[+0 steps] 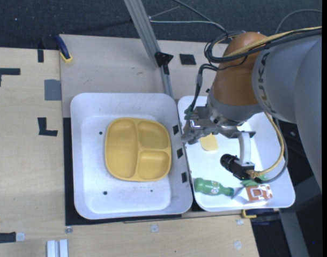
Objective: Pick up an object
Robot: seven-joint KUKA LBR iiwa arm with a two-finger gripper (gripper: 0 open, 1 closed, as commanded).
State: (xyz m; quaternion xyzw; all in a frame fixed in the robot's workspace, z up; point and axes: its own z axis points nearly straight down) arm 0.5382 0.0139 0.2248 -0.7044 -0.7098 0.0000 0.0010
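Low in the right bin (268, 143), my gripper (193, 133) hangs close to the bin's left wall, just beside the ridge where the two bins meet. I cannot tell whether it is open or closed, since my own wrist covers it from above, and I see nothing held in it.

Just to its right lies a pale yellow piece (209, 143), flat on the bin floor and partly tucked under my wrist. Whether I touch it, I cannot tell.

Nearer the front of the same bin a green bottle (212, 187) lies on its side, and an orange-and-white pack (257, 193) lies just right of it, near the front corner.

Across the ridge, the left bin (88, 143) holds a yellow plate (138, 149) with three compartments, lying flat near the middle.
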